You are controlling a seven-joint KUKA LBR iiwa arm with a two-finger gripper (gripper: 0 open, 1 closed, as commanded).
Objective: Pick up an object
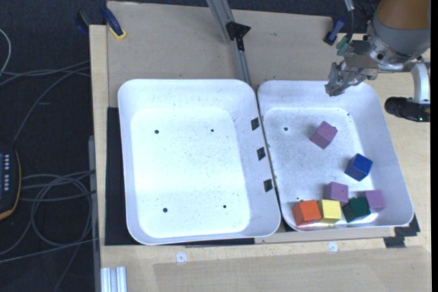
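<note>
Tool (338, 86) poised over right bin's (383, 113) far rim, nothing held; opening impossible to tell. Nearest target: purple block (323, 134), loose on bin floor, just nearer the camera and slightly left.

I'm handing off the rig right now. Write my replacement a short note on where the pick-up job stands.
Tool: hanging over the right bin's far rim, nothing seen between its fingers.
Things: all in the right bin. Purple cube alone mid-bin, blue cube nearer; orange cube, yellow cube, green cube and two purple ones clustered at the near edge.
Done: nothing picked.
Left: descend, grasp one, lift.
</note>
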